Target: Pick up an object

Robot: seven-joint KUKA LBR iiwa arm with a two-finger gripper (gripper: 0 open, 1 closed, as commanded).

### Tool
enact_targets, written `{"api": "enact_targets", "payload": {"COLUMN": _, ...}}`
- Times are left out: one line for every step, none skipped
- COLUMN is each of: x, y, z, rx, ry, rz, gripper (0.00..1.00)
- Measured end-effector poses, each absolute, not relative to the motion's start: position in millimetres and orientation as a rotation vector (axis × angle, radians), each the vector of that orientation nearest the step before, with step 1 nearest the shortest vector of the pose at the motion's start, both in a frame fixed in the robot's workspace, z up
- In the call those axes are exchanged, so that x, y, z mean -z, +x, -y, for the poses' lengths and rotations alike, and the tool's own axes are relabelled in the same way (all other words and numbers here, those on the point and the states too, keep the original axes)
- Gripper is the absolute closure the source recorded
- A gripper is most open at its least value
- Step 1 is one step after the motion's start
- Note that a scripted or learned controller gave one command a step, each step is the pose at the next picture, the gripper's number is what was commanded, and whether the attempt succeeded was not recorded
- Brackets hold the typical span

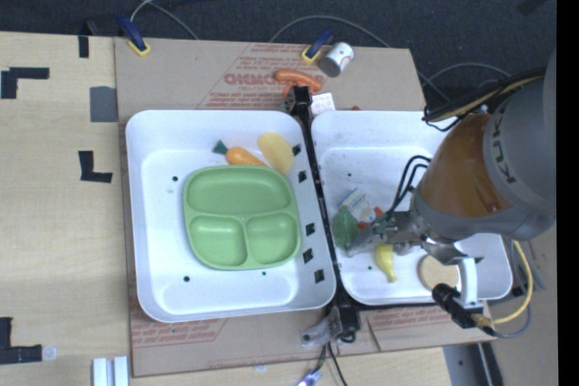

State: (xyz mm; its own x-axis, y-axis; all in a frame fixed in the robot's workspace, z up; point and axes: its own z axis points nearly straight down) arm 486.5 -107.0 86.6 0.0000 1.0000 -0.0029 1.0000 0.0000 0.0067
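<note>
In the right bin point(362, 140) lie a yellow banana point(386, 262), a green leafy toy point(346, 226) with a clear wrapper above it, and a small red piece point(378, 212). My gripper point(391, 230) hangs low over these things, just above the banana, under the grey arm with its orange band point(461, 172). The left bin point(145, 194) holds a green divided plate point(242, 217), an orange carrot point(242, 156) and a yellow lemon point(276, 151).
The cardboard sheet point(181, 77) lies under both bins. An orange toy point(298, 78) and a grey cylinder point(336, 59) rest behind the bins. Cables run across the dark floor at the back. A tan disc point(441, 271) lies at the right bin's near corner.
</note>
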Motion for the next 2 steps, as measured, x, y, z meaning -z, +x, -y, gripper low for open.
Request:
{"api": "enact_targets", "payload": {"x": -96.2, "y": 486.7, "z": 107.5, "rx": -0.003, "ry": 2.217, "rz": -2.215, "gripper": 1.0}}
{"api": "enact_targets", "payload": {"x": -184.2, "y": 519.8, "z": 21.1, "rx": 0.0, "ry": 2.22, "rz": -2.225, "gripper": 1.0}}
